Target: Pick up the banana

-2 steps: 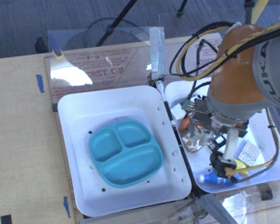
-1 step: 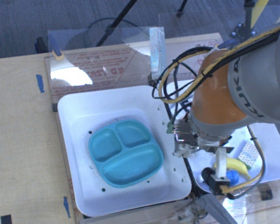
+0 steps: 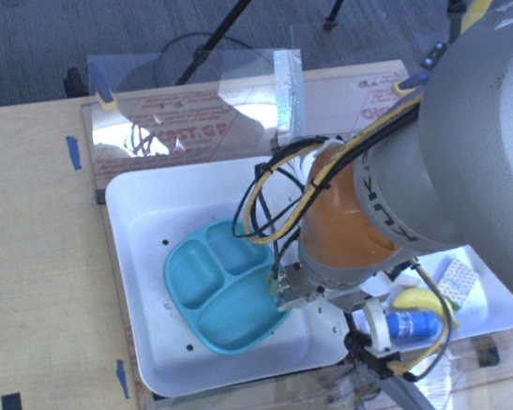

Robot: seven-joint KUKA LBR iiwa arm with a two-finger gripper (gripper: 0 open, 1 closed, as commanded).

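Note:
The yellow banana [image 3: 421, 300] lies in the right bin [image 3: 498, 307], near its front edge, curved over a blue and white bottle [image 3: 402, 327]. My arm's orange band [image 3: 336, 231] hangs over the divide between the two bins. Below the band, what shows of the gripper [image 3: 292, 287] is a metal part at the right edge of a blue divided plate [image 3: 220, 285]. The gripper is left of the banana and apart from it. The wrist hides the rest of the gripper.
The blue divided plate lies in the left bin [image 3: 136, 226]. A small checkered packet [image 3: 456, 280] lies right of the banana. Black and yellow cables [image 3: 265, 198] loop off the wrist. The grey arm covers much of the right bin.

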